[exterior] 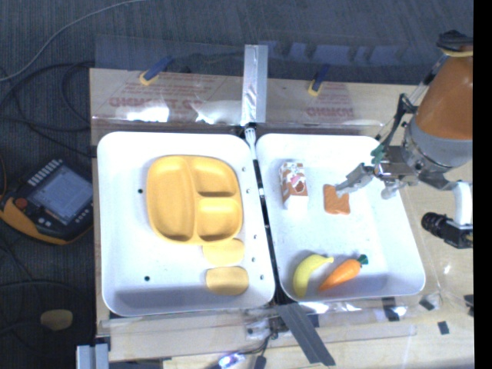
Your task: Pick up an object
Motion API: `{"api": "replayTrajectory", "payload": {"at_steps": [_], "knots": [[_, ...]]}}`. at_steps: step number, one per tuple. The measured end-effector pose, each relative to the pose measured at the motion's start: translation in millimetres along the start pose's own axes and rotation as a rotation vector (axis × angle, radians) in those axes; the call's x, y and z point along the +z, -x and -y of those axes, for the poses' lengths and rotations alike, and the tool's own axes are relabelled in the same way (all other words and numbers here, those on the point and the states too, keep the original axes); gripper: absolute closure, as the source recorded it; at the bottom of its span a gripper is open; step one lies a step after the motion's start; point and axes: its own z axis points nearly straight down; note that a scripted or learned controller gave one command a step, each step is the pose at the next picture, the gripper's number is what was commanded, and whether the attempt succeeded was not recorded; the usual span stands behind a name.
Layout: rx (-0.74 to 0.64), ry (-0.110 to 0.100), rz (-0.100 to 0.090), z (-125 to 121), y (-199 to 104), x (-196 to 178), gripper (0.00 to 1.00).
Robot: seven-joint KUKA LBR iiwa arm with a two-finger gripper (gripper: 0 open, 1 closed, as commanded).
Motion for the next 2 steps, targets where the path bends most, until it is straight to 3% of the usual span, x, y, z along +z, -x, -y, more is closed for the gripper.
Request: {"api": "replayTrajectory", "payload": {"at_steps": [1, 2], "knots": [[-0.038, 0.002, 0.0, -3, 37, 154, 0.0], [-0.142, 0.012, 0.004, -64, 44, 158, 0.0]]}}
